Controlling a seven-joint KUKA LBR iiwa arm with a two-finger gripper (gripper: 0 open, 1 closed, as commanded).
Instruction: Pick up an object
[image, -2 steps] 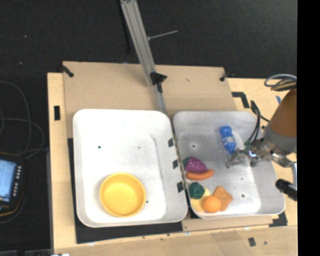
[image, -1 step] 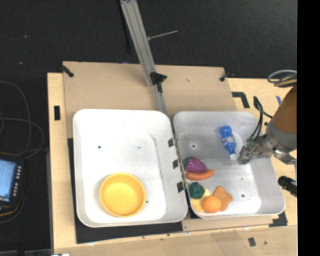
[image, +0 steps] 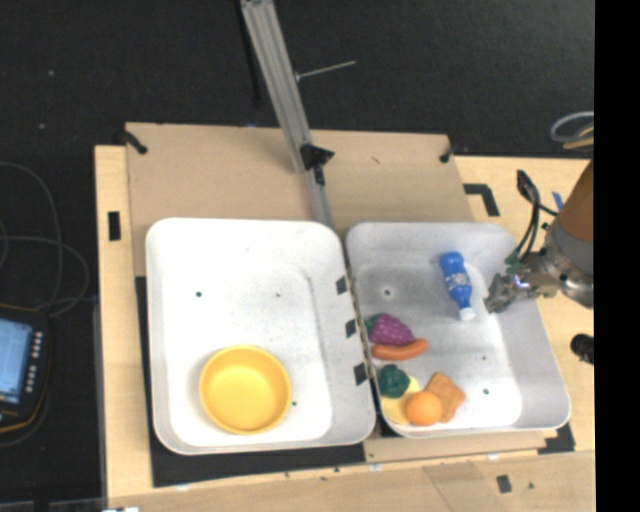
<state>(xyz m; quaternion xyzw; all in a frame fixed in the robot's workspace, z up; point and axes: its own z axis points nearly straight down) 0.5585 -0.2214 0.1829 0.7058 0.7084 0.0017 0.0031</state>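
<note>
The right bin (image: 500, 340) holds a blue and white bottle (image: 456, 284) lying near its upper middle. Lower left in that bin lie purple grapes (image: 389, 329), an orange carrot (image: 400, 350), a green vegetable (image: 393, 382), an orange ball (image: 424, 409) and a tan piece (image: 447, 392). My gripper (image: 503, 293) hovers at the bin's right side, just right of the bottle, with nothing seen between its fingers.
A yellow bowl (image: 245, 388) sits in the lower part of the left bin (image: 240, 270). A metal pole (image: 285, 90) slants up from between the bins. The arm's wrist (image: 570, 250) enters from the right edge.
</note>
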